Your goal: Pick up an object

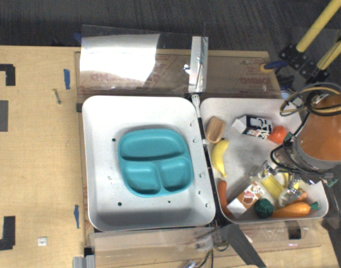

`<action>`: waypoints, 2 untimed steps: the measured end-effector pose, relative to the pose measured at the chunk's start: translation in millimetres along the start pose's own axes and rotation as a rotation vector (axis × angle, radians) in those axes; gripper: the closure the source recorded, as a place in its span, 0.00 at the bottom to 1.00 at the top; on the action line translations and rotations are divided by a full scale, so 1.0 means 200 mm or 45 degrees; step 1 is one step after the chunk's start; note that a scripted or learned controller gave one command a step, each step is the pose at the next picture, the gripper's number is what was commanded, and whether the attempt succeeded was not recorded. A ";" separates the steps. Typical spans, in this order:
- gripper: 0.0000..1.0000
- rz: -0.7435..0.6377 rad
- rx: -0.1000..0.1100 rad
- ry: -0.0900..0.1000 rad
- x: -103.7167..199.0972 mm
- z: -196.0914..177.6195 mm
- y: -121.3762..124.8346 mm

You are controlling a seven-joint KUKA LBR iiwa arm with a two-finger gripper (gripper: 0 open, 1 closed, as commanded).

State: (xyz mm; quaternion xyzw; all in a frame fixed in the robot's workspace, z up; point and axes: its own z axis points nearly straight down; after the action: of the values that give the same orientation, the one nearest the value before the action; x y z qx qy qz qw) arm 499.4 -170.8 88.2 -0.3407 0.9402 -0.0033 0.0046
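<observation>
Though the arm hides much of it, gripper [286, 178]: low over the right bin's near right corner; whether it grips anything I cannot tell.
Under it: yellow corn [272, 185] and a small packet [249, 196], crowded together.
Beside them: green ball [264, 207] touching the carrot [293, 209] along the near edge.
Risk: such crowding could make the grasp slip or catch two things.
Farther off: banana [219, 157] by the right bin's [245, 106] left wall.
Left bin [103, 121]: teal divided plate [155, 161] at centre.

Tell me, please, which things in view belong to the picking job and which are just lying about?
Job:
- end effector, down among the toys
- banana
- carrot
- green ball
- right bin

Lying about:
- teal divided plate
- left bin
- clear plastic sheet
</observation>
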 end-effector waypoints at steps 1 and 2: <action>1.00 0.000 0.001 -0.002 -0.01 -0.05 0.00; 0.00 -0.001 0.000 -0.001 -0.01 -0.05 0.00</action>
State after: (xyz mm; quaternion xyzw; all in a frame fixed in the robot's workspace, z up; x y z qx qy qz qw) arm 500.3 -169.5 98.4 -0.3409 0.9401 -0.0031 0.0049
